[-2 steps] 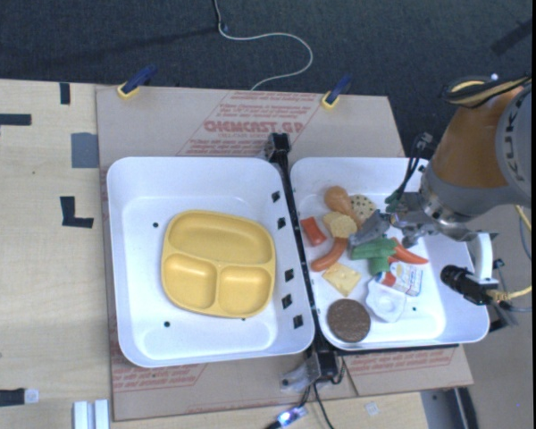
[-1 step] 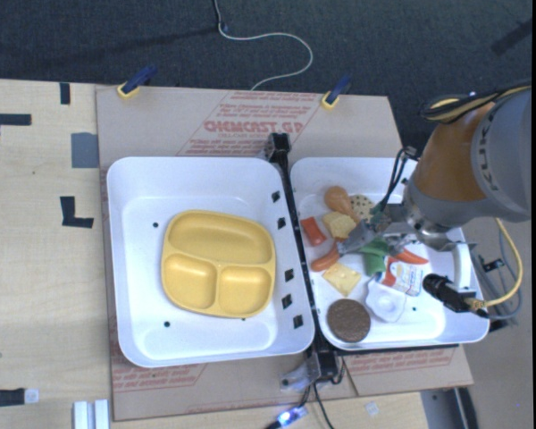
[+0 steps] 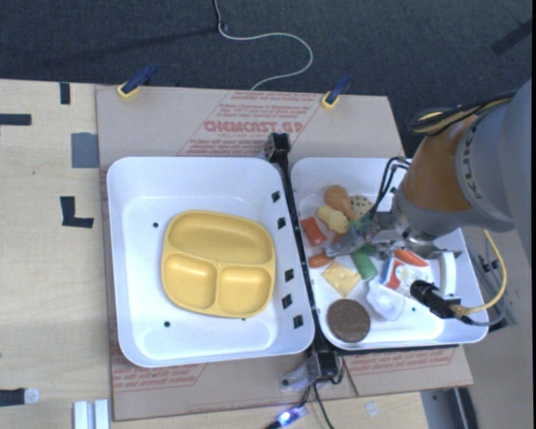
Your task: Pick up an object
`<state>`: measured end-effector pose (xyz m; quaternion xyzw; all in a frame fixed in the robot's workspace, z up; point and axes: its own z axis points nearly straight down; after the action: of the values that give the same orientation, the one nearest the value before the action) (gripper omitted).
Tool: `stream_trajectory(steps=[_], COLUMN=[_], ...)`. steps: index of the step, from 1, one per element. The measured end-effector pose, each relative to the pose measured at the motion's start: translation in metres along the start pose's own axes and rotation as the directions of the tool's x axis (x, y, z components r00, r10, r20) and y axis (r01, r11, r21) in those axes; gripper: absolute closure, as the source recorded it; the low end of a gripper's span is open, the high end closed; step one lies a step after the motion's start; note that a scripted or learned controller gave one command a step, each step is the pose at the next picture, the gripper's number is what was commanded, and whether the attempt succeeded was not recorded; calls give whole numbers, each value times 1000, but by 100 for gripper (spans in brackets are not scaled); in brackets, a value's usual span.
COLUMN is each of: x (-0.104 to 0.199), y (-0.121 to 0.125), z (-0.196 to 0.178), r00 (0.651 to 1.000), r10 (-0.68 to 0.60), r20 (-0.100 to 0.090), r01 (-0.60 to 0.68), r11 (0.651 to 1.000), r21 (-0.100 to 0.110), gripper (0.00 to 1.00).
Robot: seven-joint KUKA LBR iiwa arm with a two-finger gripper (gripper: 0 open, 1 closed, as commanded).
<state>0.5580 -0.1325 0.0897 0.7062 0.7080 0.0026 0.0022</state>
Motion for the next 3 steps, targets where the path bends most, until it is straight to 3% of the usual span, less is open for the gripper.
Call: stream_trajectory(steps=[1, 3], x=[1, -6], y=[-1, 8], z=[-8, -102], r00=[1000, 1000], r10=[0, 1], r20=[0, 1], r01=[0, -1], r11=[1000, 1000], r21=[2, 4], gripper=[100, 100])
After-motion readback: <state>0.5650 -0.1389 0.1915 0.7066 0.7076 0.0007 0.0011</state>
